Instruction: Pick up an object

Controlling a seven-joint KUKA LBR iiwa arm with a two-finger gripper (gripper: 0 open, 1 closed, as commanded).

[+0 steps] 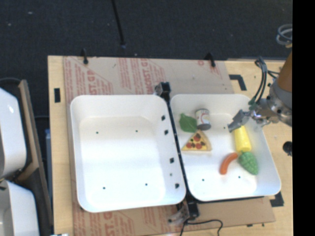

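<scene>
Lying under end effector (pixel 239 119): yellow corn (pixel 242 139).

Red print on cardboard sheet (pixel 123 75) under bins, too blurred to read.

We see the arm (pixel 283 90) cut off at the right, so most of its body is lost to us. The jaws are too small and blurred to judge. The gripper (pixel 241 119) covers the top end of the yellow corn (pixel 242 140). The small can (pixel 203 118) carries a label we cannot read.
</scene>
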